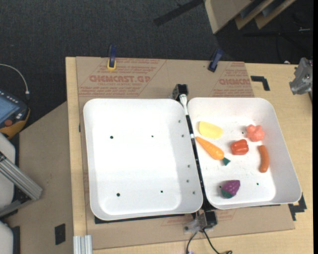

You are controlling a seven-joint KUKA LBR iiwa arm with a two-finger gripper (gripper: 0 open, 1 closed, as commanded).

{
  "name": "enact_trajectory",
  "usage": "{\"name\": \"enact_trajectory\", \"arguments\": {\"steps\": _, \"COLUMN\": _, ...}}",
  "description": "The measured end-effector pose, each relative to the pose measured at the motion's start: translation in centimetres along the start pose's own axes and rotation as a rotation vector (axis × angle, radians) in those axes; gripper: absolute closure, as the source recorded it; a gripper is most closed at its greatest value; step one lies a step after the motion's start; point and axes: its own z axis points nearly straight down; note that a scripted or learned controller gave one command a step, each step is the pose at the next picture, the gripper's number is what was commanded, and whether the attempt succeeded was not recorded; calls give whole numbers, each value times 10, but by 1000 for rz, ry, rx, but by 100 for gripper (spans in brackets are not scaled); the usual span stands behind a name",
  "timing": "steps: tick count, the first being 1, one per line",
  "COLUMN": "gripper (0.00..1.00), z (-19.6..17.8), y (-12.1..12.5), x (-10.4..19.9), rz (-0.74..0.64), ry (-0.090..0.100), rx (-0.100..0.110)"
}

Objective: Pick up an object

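Evidently staged for picking: carrot (pixel 210 148) at nine o'clock in the right bin (pixel 278 196), lemon (pixel 210 130) at ten, grapes (pixel 230 188) at six, sausage (pixel 264 158) at three. End effector (pixel 301 78) parked at two o'clock off the tabletop (pixel 149 74); spread or pressed, impossible to tell.

Dark carpet floor (pixel 74 30) surrounds brown bench board (pixel 149 74). Two blue clamps (pixel 112 57) at board's far edge. Cardboard (pixel 248 15) at top right corner.
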Motion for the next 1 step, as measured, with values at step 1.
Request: {"name": "enact_trajectory", "arguments": {"steps": 1, "gripper": 100, "z": 75, "y": -2, "x": 37, "rz": -3, "ry": 3, "rx": 31}}
